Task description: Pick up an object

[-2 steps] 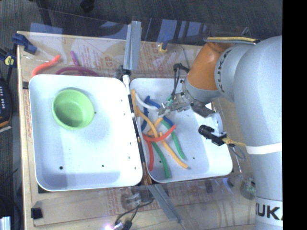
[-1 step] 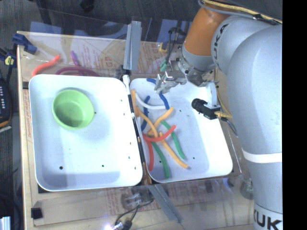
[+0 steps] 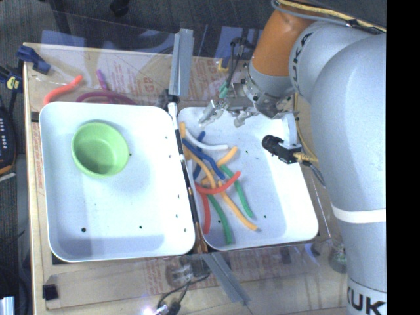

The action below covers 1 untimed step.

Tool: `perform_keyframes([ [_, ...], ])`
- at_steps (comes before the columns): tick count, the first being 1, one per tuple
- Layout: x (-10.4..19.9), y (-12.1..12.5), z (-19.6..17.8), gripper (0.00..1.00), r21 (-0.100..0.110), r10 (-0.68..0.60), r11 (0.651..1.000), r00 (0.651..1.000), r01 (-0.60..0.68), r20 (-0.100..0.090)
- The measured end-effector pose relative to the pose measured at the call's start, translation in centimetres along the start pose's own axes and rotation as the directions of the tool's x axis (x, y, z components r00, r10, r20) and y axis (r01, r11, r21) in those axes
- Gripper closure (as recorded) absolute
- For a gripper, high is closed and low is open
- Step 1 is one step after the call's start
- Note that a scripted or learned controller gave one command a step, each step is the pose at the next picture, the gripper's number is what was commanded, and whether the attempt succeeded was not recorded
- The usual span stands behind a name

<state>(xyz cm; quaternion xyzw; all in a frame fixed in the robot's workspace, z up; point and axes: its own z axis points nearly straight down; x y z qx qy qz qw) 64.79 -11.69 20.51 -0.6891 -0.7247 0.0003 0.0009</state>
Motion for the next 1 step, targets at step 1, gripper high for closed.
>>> perform_keyframes([
  [1,-7.15,0.64,11.15,0.0,-0.004,-0.092,0.996,0.996,0.092,0.002],
])
